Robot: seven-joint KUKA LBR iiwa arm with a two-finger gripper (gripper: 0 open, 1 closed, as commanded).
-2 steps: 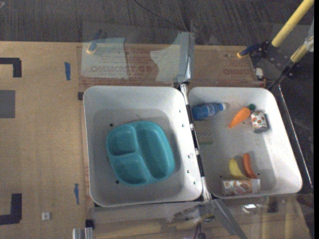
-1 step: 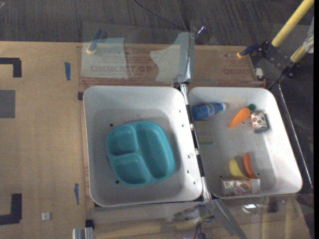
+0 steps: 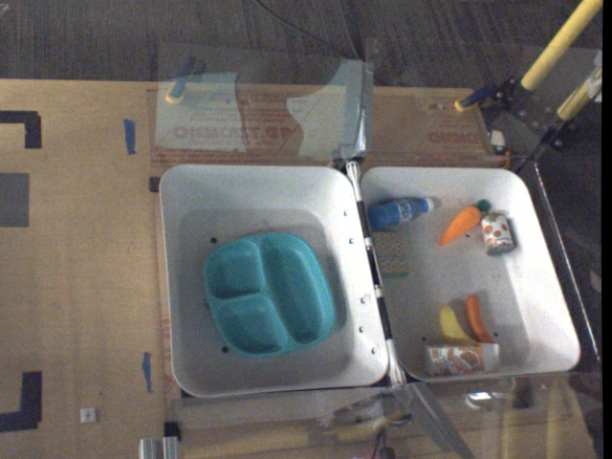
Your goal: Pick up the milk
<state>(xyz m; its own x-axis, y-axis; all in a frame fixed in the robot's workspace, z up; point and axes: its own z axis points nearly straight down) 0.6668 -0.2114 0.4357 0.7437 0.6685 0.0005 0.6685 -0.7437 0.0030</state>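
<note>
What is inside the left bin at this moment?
The left bin holds one teal divided plate with three compartments, all bare. The bin floor directly under the plate is covered, so it cannot be checked.

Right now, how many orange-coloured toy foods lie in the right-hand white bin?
2. An orange toy carrot with a green top lies near the right bin's far wall; an orange sausage-shaped piece lies beside the yellow banana toward the near wall.

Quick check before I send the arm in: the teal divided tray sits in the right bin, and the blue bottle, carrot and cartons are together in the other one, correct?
Not quite. The camera view shows the teal divided tray in the left bin, not the right. The blue bottle, the carrot and the cartons are together in the other one, the right bin.
</note>
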